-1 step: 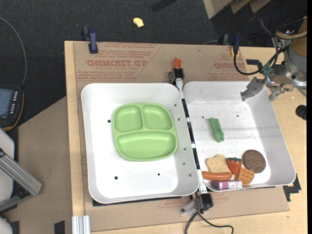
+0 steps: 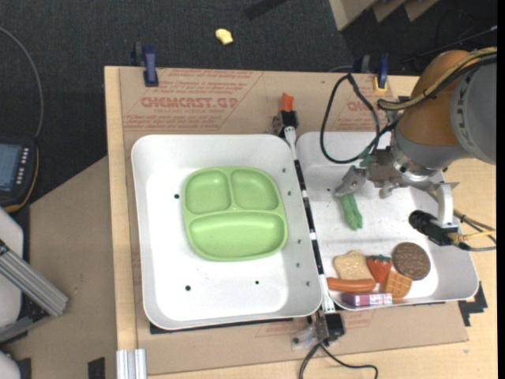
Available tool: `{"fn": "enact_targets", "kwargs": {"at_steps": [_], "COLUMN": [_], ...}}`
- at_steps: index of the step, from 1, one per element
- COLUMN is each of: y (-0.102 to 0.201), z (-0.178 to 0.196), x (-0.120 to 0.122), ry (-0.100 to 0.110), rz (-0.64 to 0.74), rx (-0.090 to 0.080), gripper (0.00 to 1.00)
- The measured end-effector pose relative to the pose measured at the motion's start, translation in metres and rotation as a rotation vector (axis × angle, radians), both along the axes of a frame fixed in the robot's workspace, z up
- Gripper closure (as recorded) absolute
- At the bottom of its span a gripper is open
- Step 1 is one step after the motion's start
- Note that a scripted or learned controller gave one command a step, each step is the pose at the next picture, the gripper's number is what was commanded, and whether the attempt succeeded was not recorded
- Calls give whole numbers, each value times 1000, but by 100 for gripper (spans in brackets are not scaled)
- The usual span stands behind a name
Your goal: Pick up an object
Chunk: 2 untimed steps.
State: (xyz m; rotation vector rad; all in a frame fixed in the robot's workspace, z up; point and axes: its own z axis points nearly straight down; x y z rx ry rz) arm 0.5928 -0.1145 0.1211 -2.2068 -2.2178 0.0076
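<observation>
- We see two white bins side by side on the desk.
- The left bin holds a green plate with three parts. Nothing lies on the plate.
- The right bin holds the toy food. A green pickle lies near the middle of it, tilted a bit.
- At the near end of that bin we see a pile — a piece of bread, a red hot dog, a red strawberry, a waffle and a brown cookie.
- The arm comes in from the right. The gripper hangs low over the far part of the right bin, just beside the top end of the pickle.
- We cannot tell if it is open or closed, and we see nothing held in it.
- So we think the job is not done yet. Every toy lies in the bin.
- What is left — grab one toy, maybe the pickle since it is closest, and lift it up.
</observation>
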Motion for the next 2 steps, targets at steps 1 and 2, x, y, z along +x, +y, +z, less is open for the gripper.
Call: {"fn": "enact_targets", "kwargs": {"at_steps": [1,2], "y": [8,8], "z": [-39,-26], "x": [-3,-1], "ry": [-7,-14], "rz": [-4,-6], "rx": [-4,-6], "gripper": [0,100]}}
